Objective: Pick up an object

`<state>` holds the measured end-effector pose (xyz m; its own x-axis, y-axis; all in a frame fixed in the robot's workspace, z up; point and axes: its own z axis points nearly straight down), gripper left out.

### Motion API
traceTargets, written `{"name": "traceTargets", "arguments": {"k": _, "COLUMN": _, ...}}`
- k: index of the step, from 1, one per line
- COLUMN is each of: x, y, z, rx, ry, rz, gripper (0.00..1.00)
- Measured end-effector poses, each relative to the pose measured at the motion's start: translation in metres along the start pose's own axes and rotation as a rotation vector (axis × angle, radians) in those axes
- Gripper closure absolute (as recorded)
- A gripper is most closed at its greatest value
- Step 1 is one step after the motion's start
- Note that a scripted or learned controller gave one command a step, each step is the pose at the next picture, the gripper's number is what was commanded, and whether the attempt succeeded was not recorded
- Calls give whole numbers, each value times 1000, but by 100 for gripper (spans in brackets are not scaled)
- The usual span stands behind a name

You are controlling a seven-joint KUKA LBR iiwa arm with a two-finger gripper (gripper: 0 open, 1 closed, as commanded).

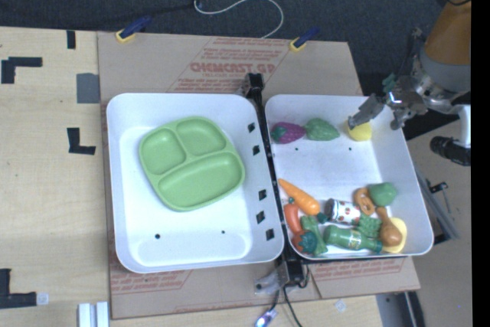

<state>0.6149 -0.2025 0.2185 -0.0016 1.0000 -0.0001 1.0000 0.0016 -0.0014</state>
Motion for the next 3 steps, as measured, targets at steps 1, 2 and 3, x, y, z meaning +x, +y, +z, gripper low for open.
{"name": "traceTargets", "arguments": {"k": 1, "x": 1, "y": 0, "z": -10, "rx": 0, "ry": 0, "rz": -2, "gripper": 100}}
{"name": "traceTargets", "arguments": {"k": 2, "x": 54, "y": -33, "z": -56, "rx": -4, "ry": 2, "rz": -5, "gripper": 100}}
{"name": "traceTargets", "arguments": {"k": 3, "x": 116, "y": -38, "z": -164, "rx": -13, "ry": 0, "rz": -8, "gripper": 100}}
